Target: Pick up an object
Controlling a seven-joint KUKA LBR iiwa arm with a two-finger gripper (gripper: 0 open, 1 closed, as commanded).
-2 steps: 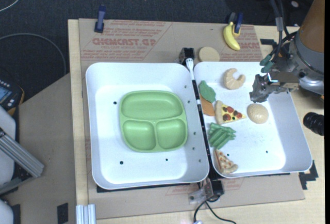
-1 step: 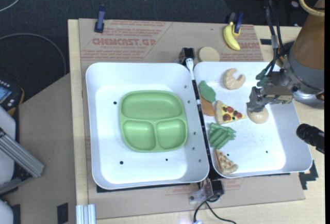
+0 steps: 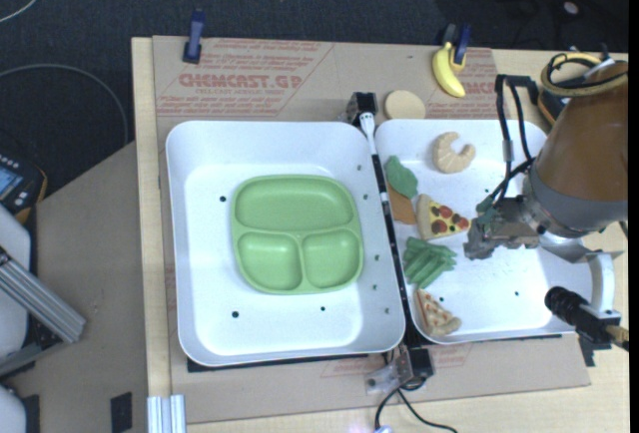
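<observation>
1. All places are given rel. to the right bin, the white one under the arm
2. Nearest the camera, in this bin's front-left corner, lies a pizza slice, close to the front rim
3. A bit further in, by the left wall, is a bunch of green beans, lying flat on the bin floor
4. The gripper hangs over the middle of the bin, just right of the beans & of a second pizza slice w/ red dots; I cannot tell if it is released or clenched, and nothing is seen in it
5. Along the left wall, deeper, a green leafy piece lies partly over an orange piece
6. Near the far rim is a beige croissant, apart from the gripper
7. Left of the bin, touching it, the other bin holds a green divided plate
8. Beyond the far rim, on the bench, a round beige disc & a banana
</observation>
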